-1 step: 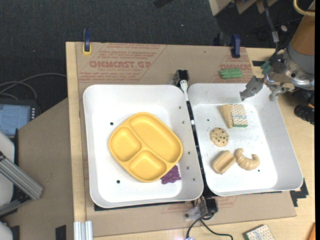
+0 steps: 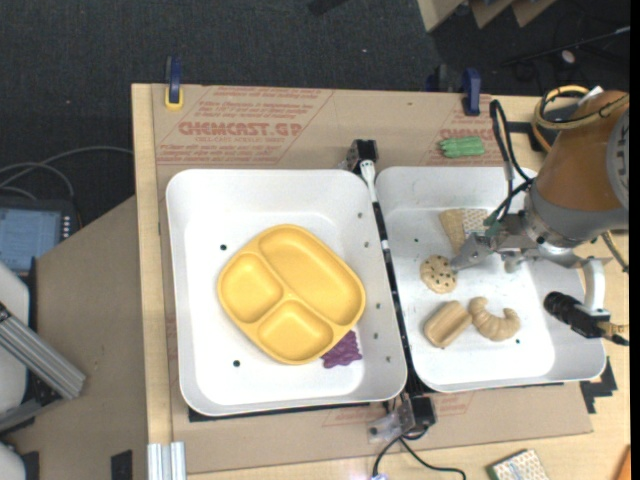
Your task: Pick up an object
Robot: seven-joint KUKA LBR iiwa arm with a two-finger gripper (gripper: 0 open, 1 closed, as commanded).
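Camera view: two white bins sit side by side on the counter (image 2: 250,128). The left bin (image 2: 200,208) holds a yellow divided plate (image 2: 290,293) with three compartments, and a small purple grape bunch (image 2: 343,350) lies touching the plate's near-right edge. The right bin (image 2: 420,193) holds four food toys. Taking the cookie (image 2: 437,273) as landmark: it is round, tan, speckled with dark chips, and lies in the left middle of the right bin. A cracker (image 2: 459,226) lies just behind it, toward the bin's far wall. A bread roll (image 2: 446,323) lies just in front of the cookie, and a croissant (image 2: 494,319) lies to the right of the roll, touching it or nearly so. The claw (image 2: 478,251) hangs just right of the cookie, its thin dark tip pointing at it; how far it is open cannot be told, and nothing is seen held in it. Bare bin floor lies left of the cookie up to the wall.
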